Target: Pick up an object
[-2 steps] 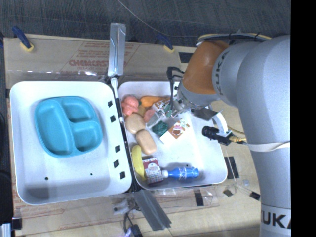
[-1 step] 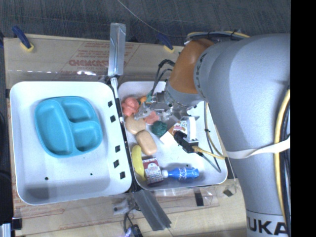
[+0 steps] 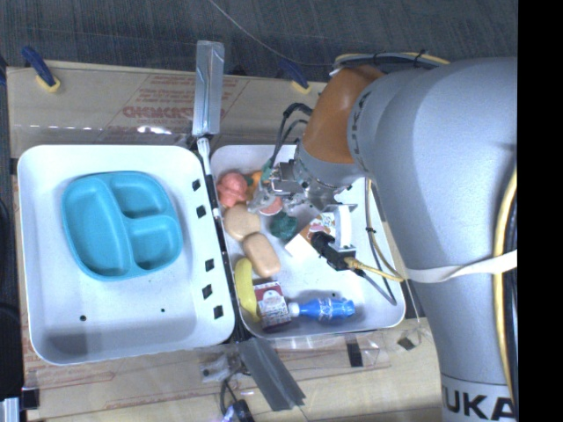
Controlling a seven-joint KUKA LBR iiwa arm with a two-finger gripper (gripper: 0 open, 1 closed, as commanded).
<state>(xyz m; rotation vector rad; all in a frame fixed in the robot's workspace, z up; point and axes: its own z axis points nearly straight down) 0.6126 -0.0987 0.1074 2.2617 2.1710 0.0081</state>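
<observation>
Arm: grey KUKA arm enters from the right, its orange band sitting over the upper part of the right bin; the wrist is angled down into that bin.
Gripper: the gripper is low in the right bin, among the objects near the bin's upper left. Claw state: cannot tell, the wrist hardware and cables hide it. Nothing can be seen held.
Right bin: white bin, crowded along its left side and bottom.
Pink-red fruit: a round peach-like piece at the upper left of the right bin, just beside the gripper.
Tan pieces: two bread-coloured lumps, one below the fruit, the other lower and slightly right, touching or nearly so.
Dark green object: small, just under the gripper; its kind is unclear.
Banana: yellow banana lying along the left wall of the right bin.
Red box: small red and white box at the bottom, beside the banana.
Blue bottle: blue bottle lying on its side along the bottom wall, right of the red box.
White card: pale flat piece near the bin's centre.
Left bin: white bin holding a blue divided tray, upper left of centre.
Divider: black clips run along the seam between the bins.
</observation>
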